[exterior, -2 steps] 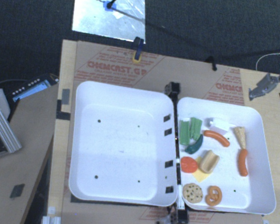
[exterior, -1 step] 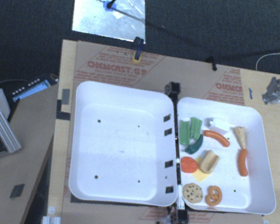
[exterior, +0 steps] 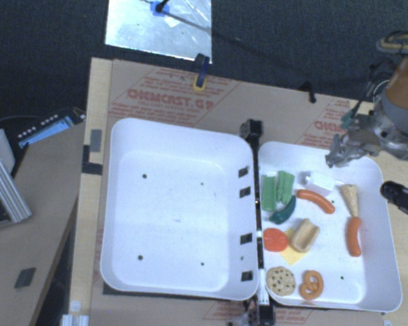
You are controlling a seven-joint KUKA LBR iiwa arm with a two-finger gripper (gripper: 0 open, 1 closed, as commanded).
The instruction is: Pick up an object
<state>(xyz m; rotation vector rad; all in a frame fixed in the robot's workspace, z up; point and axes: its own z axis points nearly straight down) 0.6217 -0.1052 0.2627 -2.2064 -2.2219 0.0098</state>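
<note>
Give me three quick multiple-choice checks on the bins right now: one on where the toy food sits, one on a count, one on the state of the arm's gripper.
1. Where do the food items lie?
A. All in the right bin
B. All in the left bin
C. Split between both bins

2. How many sausages are in the bin?
A. None
B. Two
C. Five

3. Where is the gripper?
A. Low in the left bin
B. Above the far edge of the right bin, nothing seen between its fingers
C. Pressing on the pretzel

Answers:
1 A: every item sits in the right bin, beside the left bin.
2 B: one sausage lies centrally, another sausage lies nearer the right wall.
3 B: the gripper hangs at the far rim, well away from the pretzel.
</note>
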